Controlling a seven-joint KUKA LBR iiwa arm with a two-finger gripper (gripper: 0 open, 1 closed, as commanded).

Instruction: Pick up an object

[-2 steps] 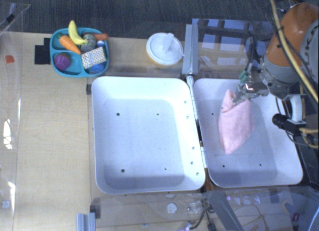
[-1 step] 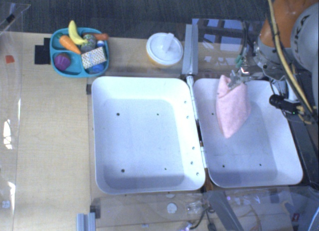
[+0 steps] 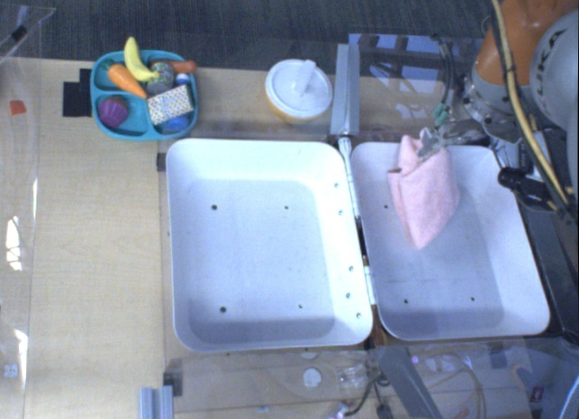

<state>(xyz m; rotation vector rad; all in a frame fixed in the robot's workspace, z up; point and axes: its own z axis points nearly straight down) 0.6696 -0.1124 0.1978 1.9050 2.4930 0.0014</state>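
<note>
Up over the right bin, a pink cloth hangs from the gripper. The fingers pinch the top corner of the cloth, and the rest of it droops down in folds. Its low tip looks close to the bin floor, but I cannot tell if it is touching.

The arm reaches in from the right, with its orange band near the top corner.

What could go wrong? The fingers seem to hold only a small bit of cloth at one corner. Cloth is soft and slippery, so I think it could slide out if the arm moves fast or shakes. Then it would drop back into the bin in a heap. The hanging end could also drag on the bin wall and tug the cloth free.

The left bin sits just beside the right one. Behind it stand a white bowl and a blue tray of toy food.
</note>
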